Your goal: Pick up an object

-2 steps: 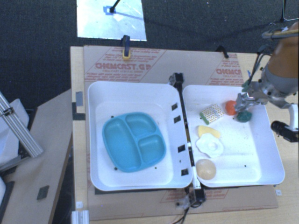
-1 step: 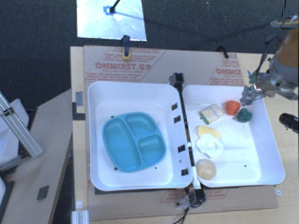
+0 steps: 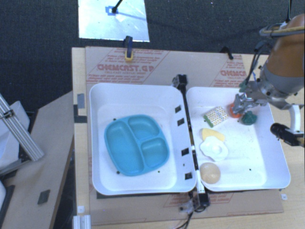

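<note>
Camera view looks down at a slant on a pale wooden bench covered by a brown printed cardboard sheet, on which two shallow white bins sit side by side. A black clip strip runs along the seam where their rims meet, and a yellow-and-black clamp holds the far edge of the cardboard. Beyond the bench a shiny metal plate lies on dark carpet, and an aluminium rail slants in at the left edge.

Left white bin holds one thing, a light blue plastic divided plate with three compartments, lying flat near the bin's middle.

Right white bin holds the loose items. A small speckled green-and-white rectangular packet lies tilted near the far left part. Just nearer the camera, a yellow cheese-like wedge touches a white toy fried egg with a yellow yolk. A round tan ball-like object rests in the near left corner against the rim. At the far right, an orange rounded object and a dark green lumpy object lie close together.

The grey arm with its orange band reaches in from the right, and the metallic gripper is down right over those two items, partly covering the orange one. Whether the fingers are open, closed or gripping anything cannot be told, as they blur into the objects beneath.
</note>
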Controlling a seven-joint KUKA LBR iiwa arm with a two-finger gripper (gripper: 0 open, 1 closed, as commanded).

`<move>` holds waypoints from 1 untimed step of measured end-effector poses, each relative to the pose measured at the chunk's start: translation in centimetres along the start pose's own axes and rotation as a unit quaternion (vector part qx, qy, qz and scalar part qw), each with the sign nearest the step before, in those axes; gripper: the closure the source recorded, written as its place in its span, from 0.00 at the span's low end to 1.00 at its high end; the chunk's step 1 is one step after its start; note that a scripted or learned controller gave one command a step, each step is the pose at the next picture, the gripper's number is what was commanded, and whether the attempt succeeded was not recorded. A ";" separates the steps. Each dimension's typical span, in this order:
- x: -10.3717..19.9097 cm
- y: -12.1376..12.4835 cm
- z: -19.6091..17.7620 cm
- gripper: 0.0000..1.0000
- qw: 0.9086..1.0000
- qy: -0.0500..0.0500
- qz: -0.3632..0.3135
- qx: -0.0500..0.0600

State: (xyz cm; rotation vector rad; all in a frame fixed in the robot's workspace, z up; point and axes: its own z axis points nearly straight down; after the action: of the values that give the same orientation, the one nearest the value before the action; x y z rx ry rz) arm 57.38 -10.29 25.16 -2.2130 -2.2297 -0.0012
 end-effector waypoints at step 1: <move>5.3 -0.9 -0.7 1.00 1.000 0.001 -0.001 -0.001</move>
State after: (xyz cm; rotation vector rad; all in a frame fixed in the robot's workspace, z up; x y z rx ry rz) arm 56.48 -4.97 25.84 -2.2101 -2.2323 -0.0045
